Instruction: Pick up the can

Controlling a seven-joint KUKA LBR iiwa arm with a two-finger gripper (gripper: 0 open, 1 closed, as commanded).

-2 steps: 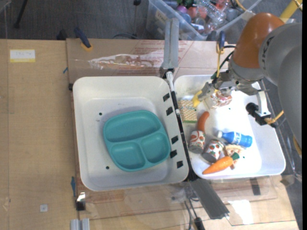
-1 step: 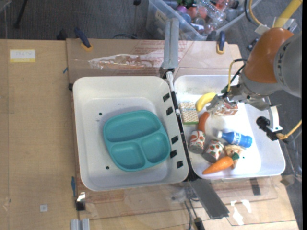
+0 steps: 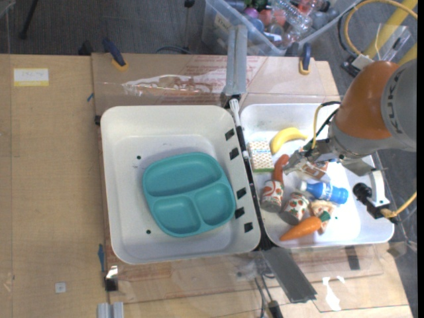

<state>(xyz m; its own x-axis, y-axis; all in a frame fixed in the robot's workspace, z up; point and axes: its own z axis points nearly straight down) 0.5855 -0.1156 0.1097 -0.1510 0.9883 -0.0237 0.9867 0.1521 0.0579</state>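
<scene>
Camera view, looking down at a slant: two white bins side by side, arm reaching in from the right w/ orange band (image 3: pixel 371 95) above the wrist. Gripper (image 3: pixel 306 156) down low in the right bin (image 3: pixel 344 234), over the clutter's upper part — just right of a red pepper-like piece (image 3: pixel 281 166), below the banana (image 3: pixel 289 138). Whether spread or pressed together: cannot tell, too small and crowded. Can (image 3: pixel 271 193) probably the short printed cylinder by the bin's left wall, lying amid other items, touching a similar printed pc (image 3: pixel 297 207); not lifted. Blue bottle (image 3: pixel 326 192) and carrot (image 3: pixel 301 228) close by — tight packing, so prob. little room for a clean approach. Left bin (image 3: pixel 119 177) w/ teal divided tray (image 3: pixel 189 192), well apart from the work. Gripper near the can but not on it; likely needs shift toward the left wall and down.
</scene>
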